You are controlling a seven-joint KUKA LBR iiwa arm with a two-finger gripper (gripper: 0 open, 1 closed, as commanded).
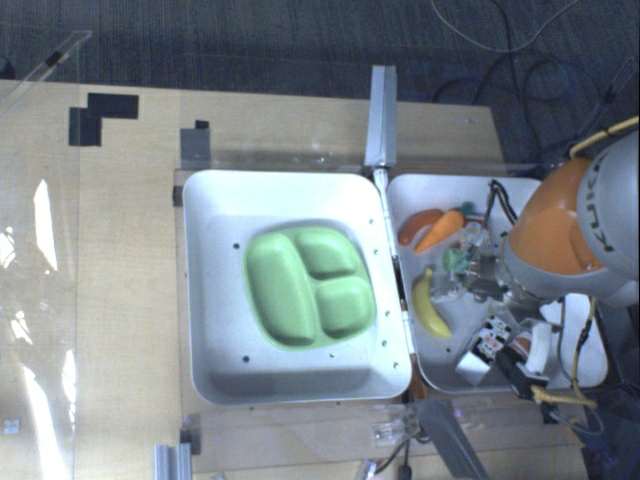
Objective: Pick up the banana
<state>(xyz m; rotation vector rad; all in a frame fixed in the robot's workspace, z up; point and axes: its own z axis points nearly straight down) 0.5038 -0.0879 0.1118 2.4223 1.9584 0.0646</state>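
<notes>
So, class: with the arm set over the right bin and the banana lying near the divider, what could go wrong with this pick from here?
1. The banana lies close to the right bin's left wall, so a finger may strike the wall instead of closing around the fruit.
2. The carrot sits just above the banana; an off-target descent might nudge or grab it.
3. The gripper hovers beside the banana, not over it, so closing now would likely miss.

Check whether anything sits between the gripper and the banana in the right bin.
Nothing visible does. The gripper hangs low in the right bin, just to the banana's right, with bare bin floor between them. The carrot and a red item lie beyond the banana's far end, clear of that gap.
</notes>
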